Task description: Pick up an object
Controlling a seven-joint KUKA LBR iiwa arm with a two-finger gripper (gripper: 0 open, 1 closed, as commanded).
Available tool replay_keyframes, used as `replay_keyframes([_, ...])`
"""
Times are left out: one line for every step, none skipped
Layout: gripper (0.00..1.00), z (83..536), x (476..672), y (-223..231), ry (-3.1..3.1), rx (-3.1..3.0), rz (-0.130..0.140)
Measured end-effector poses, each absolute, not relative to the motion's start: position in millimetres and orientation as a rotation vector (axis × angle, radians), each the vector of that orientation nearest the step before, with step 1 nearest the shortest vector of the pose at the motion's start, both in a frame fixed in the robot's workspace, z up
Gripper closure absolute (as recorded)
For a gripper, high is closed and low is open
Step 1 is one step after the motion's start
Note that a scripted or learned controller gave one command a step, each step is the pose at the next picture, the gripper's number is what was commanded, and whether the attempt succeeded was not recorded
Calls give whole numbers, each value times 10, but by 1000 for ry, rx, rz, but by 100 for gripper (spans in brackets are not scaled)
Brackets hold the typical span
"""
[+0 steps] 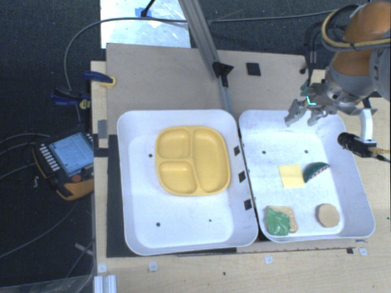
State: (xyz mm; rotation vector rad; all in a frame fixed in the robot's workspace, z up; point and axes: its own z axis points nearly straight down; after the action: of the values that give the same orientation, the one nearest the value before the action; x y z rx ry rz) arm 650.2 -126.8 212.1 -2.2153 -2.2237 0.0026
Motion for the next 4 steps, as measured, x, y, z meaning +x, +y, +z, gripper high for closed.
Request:
replay_keyframes([0, 2145, 6514, -1267, -2227, -2217, -2])
replay_keyframes([0, 1680, 6520, -1177, -2229, -2213, 1])
replay_keyframes([0, 1055, 6505, -1200, -2223, -2217, 3])
replay_keyframes([0, 850, 6516, -1198, -2227, -2220, -2])
